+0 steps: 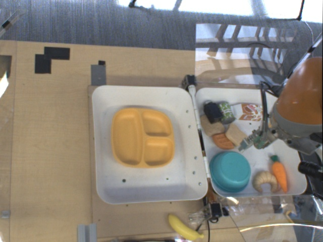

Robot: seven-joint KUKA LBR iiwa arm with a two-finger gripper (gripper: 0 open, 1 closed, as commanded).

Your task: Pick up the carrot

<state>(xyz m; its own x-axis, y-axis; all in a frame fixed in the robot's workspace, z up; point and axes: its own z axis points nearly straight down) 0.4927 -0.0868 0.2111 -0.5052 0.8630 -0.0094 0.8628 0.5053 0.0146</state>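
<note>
The carrot (279, 173), orange with a green top, lies near the front right corner of the right bin (252, 91), beside a beige croissant-shaped pastry (265, 181). My gripper (256, 141) hangs over the middle of that bin, up and to the left of the carrot and apart from it. Its fingertips point toward a tan cracker (235, 133). Nothing shows between them.
The right bin also holds a teal bowl (230, 171), an orange slice-like food (223, 141), a dark green-topped item (218, 112) and a printed packet (249, 111). The left bin (106, 185) bears a yellow divided plate (143, 136). A banana (183, 228) lies on the bench in front.
</note>
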